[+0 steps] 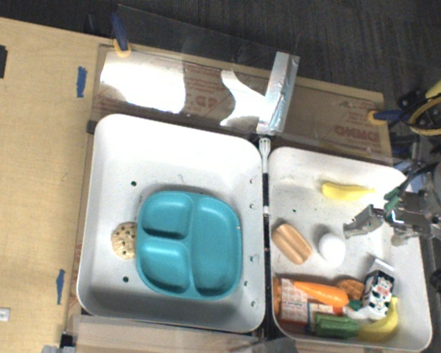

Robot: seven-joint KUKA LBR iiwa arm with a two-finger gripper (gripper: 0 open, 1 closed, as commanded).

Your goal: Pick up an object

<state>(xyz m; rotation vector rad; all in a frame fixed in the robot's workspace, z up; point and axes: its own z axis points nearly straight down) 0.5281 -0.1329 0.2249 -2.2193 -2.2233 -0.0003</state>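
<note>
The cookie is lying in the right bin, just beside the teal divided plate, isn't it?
Not quite. The cookie does lie just beside the teal divided plate, but both are in the left bin, not the right one. The camera view shows the right bin holding other food items instead.

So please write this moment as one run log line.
phase: approach | gripper: open, holds nothing, over right bin | nearest: white ball, yellow piece | left bin: teal tray, cookie
</note>
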